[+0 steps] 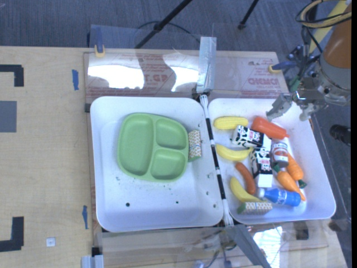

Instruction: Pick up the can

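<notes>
Red mirrored lettering stood on the clear panel (167,71) at the frame's upper middle, too glared to read. The can (280,152) bore a label, seemingly illegible.

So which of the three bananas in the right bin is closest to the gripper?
The top banana, lying across the bin's upper left corner beside the red pepper. The other two bananas lie lower, farther from the gripper.

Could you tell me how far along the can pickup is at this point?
Nothing looks done yet: the can lies among the toys in the right bin. The tool is open above that bin's far edge, holding nothing. Descending, gripping and lifting remain.
</notes>
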Available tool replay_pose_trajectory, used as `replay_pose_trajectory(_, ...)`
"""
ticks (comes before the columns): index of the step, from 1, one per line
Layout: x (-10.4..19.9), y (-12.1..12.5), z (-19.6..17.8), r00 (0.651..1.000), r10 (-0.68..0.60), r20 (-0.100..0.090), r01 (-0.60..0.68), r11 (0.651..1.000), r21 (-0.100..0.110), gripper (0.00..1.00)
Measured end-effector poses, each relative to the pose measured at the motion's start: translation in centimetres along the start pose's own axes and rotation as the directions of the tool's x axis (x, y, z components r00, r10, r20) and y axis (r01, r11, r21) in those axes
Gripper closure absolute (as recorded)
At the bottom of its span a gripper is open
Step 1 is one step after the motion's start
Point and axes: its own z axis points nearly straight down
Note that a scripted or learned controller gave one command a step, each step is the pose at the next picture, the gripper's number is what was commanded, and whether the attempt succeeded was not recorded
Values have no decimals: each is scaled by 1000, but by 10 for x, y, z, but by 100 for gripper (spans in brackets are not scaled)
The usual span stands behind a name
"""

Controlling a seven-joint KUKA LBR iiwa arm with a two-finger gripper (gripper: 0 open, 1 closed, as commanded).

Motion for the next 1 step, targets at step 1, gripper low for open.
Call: replay_pose_trajectory(1,53,-16,88,972,-236,-1,236,972,1,0)
